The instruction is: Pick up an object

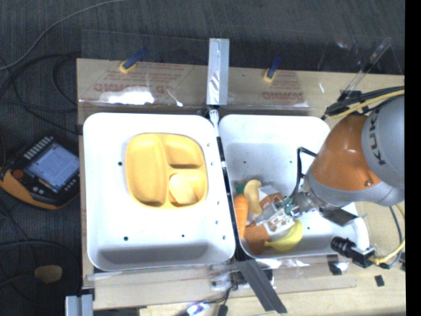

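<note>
A pile of toy food lies at the front left of the right bin (276,133): an orange carrot (241,209), a pale yellow piece (252,189), a yellow banana (289,237), an orange piece (256,245) and a white and orange packet (271,203). My gripper (287,208) is down in the right bin, right over this pile, next to the packet and just above the banana. The wrist and arm hide the back right part of the bin.
The left bin (105,176) holds a yellow divided tray (164,170). A raised divider (222,176) separates the two bins. A handheld pendant (39,173) lies on the floor to the left of the bench.
</note>
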Action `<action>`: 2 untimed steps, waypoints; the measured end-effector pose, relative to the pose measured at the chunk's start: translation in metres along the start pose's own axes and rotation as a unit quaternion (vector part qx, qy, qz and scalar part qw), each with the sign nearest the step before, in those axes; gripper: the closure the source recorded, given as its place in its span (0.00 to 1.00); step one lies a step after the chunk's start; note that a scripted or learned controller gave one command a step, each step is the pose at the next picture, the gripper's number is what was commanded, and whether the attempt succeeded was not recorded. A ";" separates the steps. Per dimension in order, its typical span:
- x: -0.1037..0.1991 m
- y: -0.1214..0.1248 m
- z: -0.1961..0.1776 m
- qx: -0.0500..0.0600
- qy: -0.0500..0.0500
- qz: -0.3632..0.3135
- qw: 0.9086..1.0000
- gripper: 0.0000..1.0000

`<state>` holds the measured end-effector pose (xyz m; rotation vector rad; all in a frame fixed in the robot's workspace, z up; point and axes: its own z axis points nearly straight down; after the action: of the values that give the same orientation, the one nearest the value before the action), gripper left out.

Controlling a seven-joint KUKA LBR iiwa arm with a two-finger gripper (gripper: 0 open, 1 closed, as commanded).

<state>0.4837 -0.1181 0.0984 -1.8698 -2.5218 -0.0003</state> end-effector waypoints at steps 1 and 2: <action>0.042 0.040 -0.084 0.001 -0.001 0.092 0.996 0.00; 0.005 0.028 0.008 -0.007 -0.006 0.114 0.993 0.00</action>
<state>0.5090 -0.1049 0.0906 -2.1579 -2.3066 -0.0068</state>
